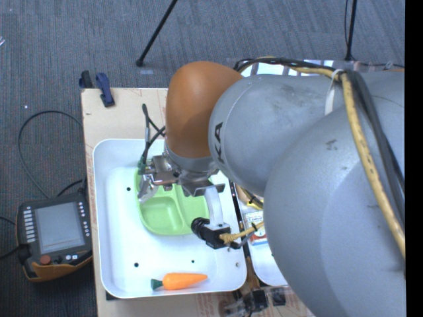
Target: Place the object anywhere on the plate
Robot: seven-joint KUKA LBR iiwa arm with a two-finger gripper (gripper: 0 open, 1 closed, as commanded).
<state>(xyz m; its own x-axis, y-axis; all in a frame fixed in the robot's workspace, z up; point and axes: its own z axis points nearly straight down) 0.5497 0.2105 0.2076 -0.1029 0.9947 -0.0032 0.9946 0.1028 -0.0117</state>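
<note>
Tool (153,177) is hovering over the green plate (168,215), can't tell its grip; carrot (180,281) is lying near the bin's (109,243) front edge.

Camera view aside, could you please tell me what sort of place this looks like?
Probably a robotics lab: grey carpet, tripod legs behind the bench, and a teach pendant lying on the floor beside the white bin.

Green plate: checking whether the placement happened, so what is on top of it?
The visible part of the green plate is bare; the carrot lies apart in the bin. The arm covers its upper part.
</note>
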